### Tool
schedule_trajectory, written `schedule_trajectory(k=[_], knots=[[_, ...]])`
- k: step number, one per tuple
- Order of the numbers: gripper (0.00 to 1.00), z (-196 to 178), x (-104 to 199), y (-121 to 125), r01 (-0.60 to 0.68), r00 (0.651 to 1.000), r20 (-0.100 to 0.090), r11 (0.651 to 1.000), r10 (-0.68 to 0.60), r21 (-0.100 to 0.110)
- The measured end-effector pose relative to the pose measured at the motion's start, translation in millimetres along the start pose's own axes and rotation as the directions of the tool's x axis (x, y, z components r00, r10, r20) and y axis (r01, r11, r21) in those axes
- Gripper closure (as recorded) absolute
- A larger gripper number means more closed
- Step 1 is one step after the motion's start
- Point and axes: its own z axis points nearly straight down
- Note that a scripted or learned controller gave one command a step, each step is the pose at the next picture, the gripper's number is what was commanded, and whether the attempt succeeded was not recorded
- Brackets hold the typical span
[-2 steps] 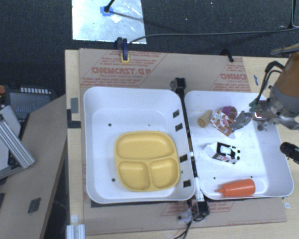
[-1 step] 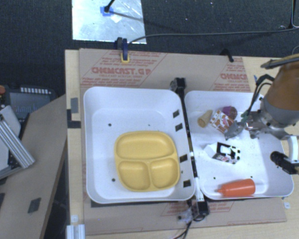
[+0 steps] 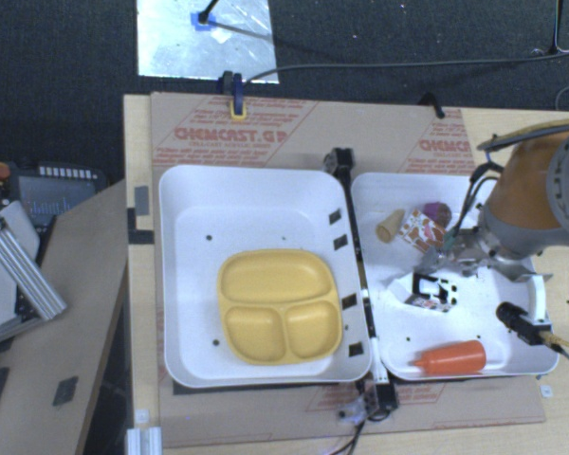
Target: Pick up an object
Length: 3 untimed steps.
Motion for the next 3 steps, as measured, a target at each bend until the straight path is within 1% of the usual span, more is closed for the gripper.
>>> schedule_trajectory(k=[1, 2, 3], knots=[[1.00, -14, -1, 2, -0.001, 1.000, 0.002, 1.000, 0.001, -0.006], [1.00, -66, 4, -6, 0.003, 1.000, 0.002, 1.000, -0.003, -0.008], [1.00, -121, 4, -4, 0.004, 1.000, 0.004, 1.000, -0.004, -0.011]])
